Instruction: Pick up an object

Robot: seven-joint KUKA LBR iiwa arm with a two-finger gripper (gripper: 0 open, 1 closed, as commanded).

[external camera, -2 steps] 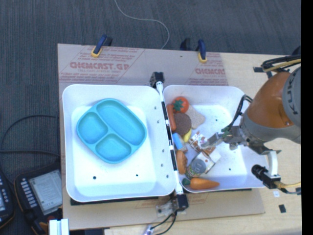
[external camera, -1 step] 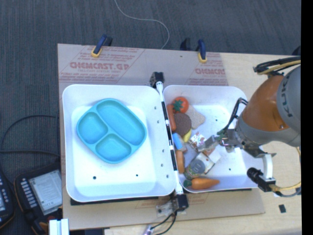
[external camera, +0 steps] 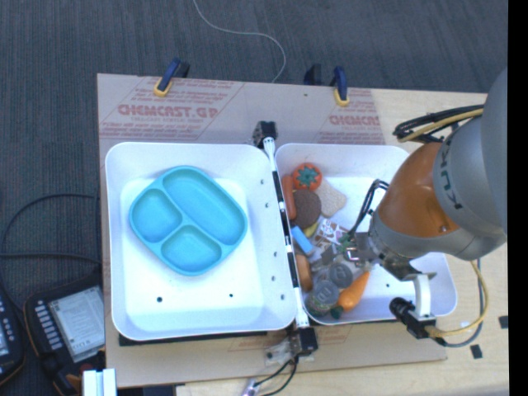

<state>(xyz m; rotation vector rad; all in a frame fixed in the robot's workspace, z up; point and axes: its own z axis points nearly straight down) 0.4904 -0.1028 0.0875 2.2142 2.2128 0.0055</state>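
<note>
The gripper (external camera: 342, 250) is down among the clutter in the right bin (external camera: 441, 299), over the grey disc (external camera: 326, 291) and just left of the carrot (external camera: 355, 289). Whether it is open or closed I cannot tell; the wrist hides it. No object can be seen held, so this looks like the reach-and-grasp step, with the lift not yet done. The next move calls for closing on one item without snagging its neighbours, then rising straight up clear of the bin wall. The pile is tight, so a slip or a double pick seems possible.

Farther back in that bin lie a brown lump (external camera: 307, 206), a pale slab (external camera: 332, 198) and a red-orange tomato (external camera: 307, 176); a blue piece (external camera: 302, 239) lies along the left wall.

The left bin (external camera: 124, 304) holds a blue tray (external camera: 188, 219) with three compartments.

Both bins rest on a board (external camera: 239, 106) clamped at its far edge by blue-and-yellow clamps (external camera: 168, 74). Grey carpet (external camera: 82, 23) lies beyond, with a thin white cable (external camera: 239, 31) across it. A pendant (external camera: 62, 324) lies at the near left.
</note>
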